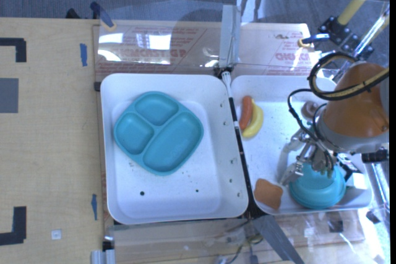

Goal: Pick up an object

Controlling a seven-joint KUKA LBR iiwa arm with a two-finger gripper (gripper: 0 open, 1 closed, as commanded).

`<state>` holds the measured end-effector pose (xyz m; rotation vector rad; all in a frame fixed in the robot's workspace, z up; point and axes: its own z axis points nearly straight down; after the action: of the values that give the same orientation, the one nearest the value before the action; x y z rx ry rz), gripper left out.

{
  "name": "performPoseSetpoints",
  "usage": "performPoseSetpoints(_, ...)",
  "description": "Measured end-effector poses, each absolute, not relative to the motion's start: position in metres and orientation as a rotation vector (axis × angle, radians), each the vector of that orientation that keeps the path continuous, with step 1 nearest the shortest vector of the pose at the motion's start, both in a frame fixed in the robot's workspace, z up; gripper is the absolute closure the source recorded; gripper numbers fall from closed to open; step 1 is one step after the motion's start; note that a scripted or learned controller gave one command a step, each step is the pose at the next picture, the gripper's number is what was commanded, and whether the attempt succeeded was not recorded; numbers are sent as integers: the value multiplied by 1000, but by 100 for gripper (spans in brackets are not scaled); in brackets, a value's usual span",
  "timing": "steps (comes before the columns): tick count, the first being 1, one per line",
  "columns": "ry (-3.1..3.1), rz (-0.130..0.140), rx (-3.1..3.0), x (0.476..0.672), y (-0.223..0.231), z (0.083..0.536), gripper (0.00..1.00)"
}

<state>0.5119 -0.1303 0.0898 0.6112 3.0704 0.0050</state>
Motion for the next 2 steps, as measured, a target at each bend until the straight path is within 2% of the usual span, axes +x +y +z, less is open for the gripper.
performPoseSetpoints(1, 3090, 2, 503, 626, -116, 89, 0)
performPoseSetpoints(2, 3093, -2, 480, 642, -155, 88, 0)
